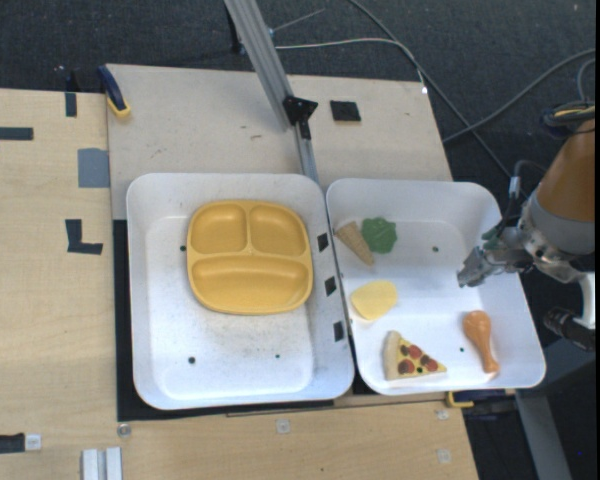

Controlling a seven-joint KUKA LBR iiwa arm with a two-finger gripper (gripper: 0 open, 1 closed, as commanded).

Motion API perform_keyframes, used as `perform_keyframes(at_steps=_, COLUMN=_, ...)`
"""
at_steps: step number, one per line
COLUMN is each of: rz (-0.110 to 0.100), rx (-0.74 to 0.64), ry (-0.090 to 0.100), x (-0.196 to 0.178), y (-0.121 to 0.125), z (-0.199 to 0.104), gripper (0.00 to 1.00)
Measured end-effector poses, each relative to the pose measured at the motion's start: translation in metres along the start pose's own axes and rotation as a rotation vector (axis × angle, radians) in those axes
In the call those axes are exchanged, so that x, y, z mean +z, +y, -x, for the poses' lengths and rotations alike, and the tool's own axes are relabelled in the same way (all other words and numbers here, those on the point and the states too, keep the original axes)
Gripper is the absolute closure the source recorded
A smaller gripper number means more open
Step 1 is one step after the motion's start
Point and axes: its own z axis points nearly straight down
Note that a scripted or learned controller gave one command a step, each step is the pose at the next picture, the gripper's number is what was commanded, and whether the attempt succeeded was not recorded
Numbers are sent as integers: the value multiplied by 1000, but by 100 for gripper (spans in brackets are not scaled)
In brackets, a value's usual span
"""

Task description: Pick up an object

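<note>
2 white bins are seen side by side. In the left bin (160, 368) a yellow divided plate (249, 256) is laid flat. In the right bin (430, 196) 4 toy foods are spread: a green-topped cone (367, 238) near the inner wall, a pale yellow slice (374, 299) below it, a pizza wedge (410, 358) at the front, and an orange drumstick (481, 340) toward the right. The gripper (473, 271) is held over the right bin's right side, above the drumstick and apart from it; nothing is seen in its grasp, and its opening cannot be told.
</note>
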Motion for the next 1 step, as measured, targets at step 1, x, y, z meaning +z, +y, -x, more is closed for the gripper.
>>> perform_keyframes(at_steps=1, rz=0, rx=0, ry=0, x=-58, y=-5, z=-7, gripper=100)
